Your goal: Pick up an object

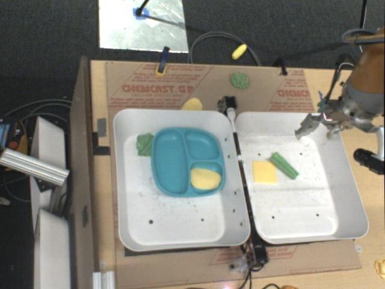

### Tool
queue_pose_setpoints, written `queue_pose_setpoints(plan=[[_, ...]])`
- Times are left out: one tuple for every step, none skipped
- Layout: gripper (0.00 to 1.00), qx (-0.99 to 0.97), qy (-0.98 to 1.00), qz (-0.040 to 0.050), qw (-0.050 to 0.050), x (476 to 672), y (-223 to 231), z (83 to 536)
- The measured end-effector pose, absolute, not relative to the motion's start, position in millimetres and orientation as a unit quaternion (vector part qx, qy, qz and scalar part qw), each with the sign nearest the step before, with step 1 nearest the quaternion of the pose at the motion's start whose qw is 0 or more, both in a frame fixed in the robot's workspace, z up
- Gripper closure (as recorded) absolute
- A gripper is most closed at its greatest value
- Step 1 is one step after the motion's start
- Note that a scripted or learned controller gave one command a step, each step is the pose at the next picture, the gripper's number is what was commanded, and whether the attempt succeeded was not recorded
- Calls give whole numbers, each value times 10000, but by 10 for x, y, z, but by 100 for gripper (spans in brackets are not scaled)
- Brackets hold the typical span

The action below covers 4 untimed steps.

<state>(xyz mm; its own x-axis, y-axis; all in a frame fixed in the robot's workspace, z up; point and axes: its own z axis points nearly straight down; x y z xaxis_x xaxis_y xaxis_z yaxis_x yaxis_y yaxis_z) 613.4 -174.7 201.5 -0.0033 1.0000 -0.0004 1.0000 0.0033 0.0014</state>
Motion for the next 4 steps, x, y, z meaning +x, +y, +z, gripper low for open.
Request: queue_pose_setpoints(plan=[[0,7047,7095,-8,-23,6217,-1529,779],[100,7046,7096,19,23,6243,-1547,958],[0,7045,7097,17,22,6243,-1547,955],[0,7078,7065,-12,-15,5735,-1716,833]])
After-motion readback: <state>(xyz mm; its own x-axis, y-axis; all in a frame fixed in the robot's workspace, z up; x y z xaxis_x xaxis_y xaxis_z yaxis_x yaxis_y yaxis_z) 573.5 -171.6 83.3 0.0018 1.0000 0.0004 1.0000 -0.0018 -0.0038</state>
